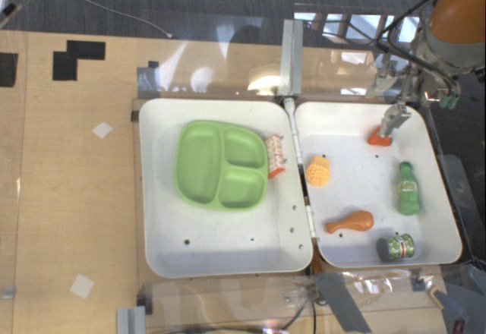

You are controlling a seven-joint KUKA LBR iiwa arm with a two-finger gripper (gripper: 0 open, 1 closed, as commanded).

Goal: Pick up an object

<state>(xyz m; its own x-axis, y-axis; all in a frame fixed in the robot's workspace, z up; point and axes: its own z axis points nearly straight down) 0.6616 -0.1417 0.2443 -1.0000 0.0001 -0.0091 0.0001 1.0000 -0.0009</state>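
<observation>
Small orange object (379, 140) in right bin (440, 173) — fingers (392, 121) touching it, grip unclear

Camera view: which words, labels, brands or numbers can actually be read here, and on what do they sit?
None reads.
Green bottle: label too small to read.
Can lying in the right bin: print blurred.
Small packet beside the green tray: red and white pattern, no legible letters.
Black squares on the bench: plain shapes, no text.
</observation>
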